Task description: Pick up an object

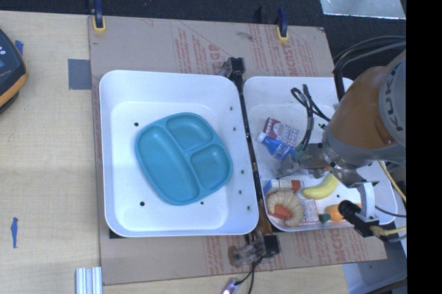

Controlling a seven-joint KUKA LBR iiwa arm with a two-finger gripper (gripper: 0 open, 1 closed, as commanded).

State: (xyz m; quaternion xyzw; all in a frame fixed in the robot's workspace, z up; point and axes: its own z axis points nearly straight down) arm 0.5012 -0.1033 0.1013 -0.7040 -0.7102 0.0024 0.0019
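The right bin (276,87) holds several small items. A red, white and blue carton (277,135) lies near its middle. Toward the front are a yellow banana (322,188), a white tube with a red end (282,184), a tan ridged toy shrimp (285,208) and a small orange piece (333,212). My gripper (299,162) hangs low over this bin, just right of the carton and above the banana. The grey wrist and orange band hide the bin's right part.
The left bin (117,89) holds a blue divided plate (183,158). A black divider rail (245,141) runs between the bins. Black cables (307,106) loop over the right bin's back. A dark device (8,72) sits at the bench's far left.
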